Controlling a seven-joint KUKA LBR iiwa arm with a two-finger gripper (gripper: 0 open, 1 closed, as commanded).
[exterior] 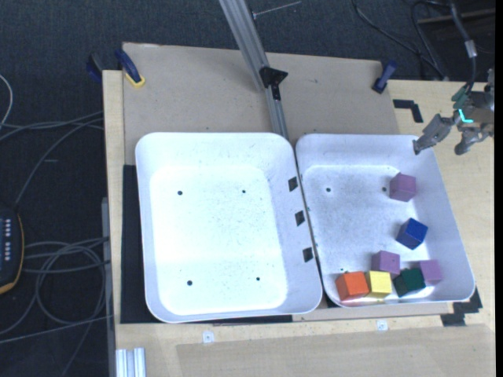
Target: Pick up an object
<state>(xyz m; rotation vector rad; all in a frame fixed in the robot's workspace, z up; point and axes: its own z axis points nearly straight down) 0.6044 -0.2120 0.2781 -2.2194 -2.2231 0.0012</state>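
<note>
Nearest the camera, along the near wall of the right bin [440, 181], five cubes sit in a cluster. From left to right: an orange cube [353, 285], a yellow cube [380, 283] touching it, a green cube [409, 281] just beside the yellow, and a small purple cube [430, 270] at the near right corner. A second purple cube [386, 261] sits just behind the yellow one.

Farther in, a blue cube [412, 232] stands alone near the right wall, apart from the cluster. Beyond it, a third purple cube [402, 186] lies by itself toward the far right part of the bin.

The left bin [149, 210] adjoins the right bin along a shared edge.

Farther still, the gripper [446, 138] is above the far right corner of the right bin, at the rim. Its fingers are spread apart, with nothing between them. It is well apart from every cube; the nearest is the far purple cube.

At the far edge of the bench, a blue clamp [384, 76] grips the board.
</note>
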